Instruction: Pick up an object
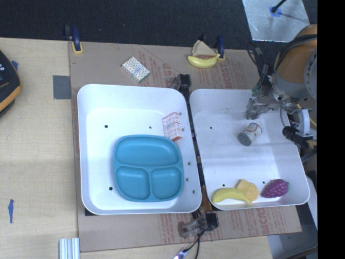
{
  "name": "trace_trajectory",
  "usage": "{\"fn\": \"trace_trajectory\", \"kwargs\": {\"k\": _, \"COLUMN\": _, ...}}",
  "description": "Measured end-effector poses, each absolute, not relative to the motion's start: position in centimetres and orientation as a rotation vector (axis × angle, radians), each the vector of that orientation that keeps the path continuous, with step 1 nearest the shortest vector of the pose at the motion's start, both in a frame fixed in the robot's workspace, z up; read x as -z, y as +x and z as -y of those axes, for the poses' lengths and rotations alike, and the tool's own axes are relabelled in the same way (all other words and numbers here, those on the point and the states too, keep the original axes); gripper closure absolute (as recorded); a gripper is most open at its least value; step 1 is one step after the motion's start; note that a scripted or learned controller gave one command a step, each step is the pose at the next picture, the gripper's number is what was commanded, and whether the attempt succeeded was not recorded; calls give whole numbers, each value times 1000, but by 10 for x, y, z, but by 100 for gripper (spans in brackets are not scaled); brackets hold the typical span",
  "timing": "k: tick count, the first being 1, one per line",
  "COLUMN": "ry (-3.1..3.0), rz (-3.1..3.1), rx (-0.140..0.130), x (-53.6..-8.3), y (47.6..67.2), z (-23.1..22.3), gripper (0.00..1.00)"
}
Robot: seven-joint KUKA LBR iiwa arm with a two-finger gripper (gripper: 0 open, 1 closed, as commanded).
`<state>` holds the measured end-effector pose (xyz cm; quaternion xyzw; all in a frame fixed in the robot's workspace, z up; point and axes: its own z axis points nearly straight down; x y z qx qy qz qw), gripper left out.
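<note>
Looks like a robotics lab: cardboard sheet clamped to a wooden worktop, two white bins of toy food, taped markers, trailing cables.

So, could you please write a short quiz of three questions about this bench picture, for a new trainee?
1. True or false: the blue divided tray lies in the left bin.
2. Which item lies nearest the gripper in the right bin?
A. the small cylinder
B. the purple grapes
C. the banana
3. Fill in: outside the bins, on the cardboard behind them, a second yellow ______ lies near a blue clamp.

Key
1. True.
2. A. The cylinder lies just below the gripper; the grapes and the banana lie along the bin's near edge.
3. Banana.
</note>
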<state>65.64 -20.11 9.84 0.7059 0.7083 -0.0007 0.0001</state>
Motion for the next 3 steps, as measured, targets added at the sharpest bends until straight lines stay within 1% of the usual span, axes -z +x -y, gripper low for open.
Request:
{"fn": "trace_trajectory", "kwargs": {"k": 1, "ry": 2218, "rz": -2226, "rx": 4, "x": -121, "y": 608, "z": 212, "gripper": 100}}
{"fn": "trace_trajectory", "kwargs": {"k": 2, "ry": 2218, "rz": -2227, "rx": 4, "x": -120, "y": 608, "z": 212, "gripper": 0}}
{"fn": "trace_trajectory", "kwargs": {"k": 3, "ry": 2220, "rz": -2229, "rx": 5, "x": -91, "y": 557, "z": 173, "gripper": 0}}
